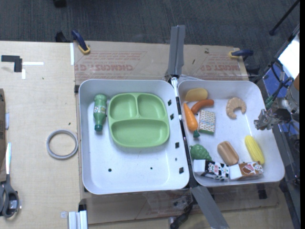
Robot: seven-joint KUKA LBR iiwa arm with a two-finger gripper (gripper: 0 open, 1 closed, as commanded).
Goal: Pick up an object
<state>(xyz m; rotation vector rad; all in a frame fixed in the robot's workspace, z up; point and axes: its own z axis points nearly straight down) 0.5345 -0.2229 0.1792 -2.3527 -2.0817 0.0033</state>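
The right bin (257, 92) holds several toy foods: a croissant (236, 107), a corn cob (254, 149), a bread roll (228, 152), a carrot (190, 118), a red sausage (203, 103), a yellow piece (197, 94), a checked packet (207, 122), broccoli (200, 152), a cow-patterned carton (215, 170) and a brown packet (249, 169). My gripper (265, 120) hangs at the bin's right rim, right of the croissant and above the corn, with nothing seen in it.
The left bin (133, 175) holds a green divided plate (139, 118) and a green bottle (99, 111). A tape ring (62, 143) and scissors (8, 197) lie on the bench to the left. A grey bar (177, 49) stands behind the bins.
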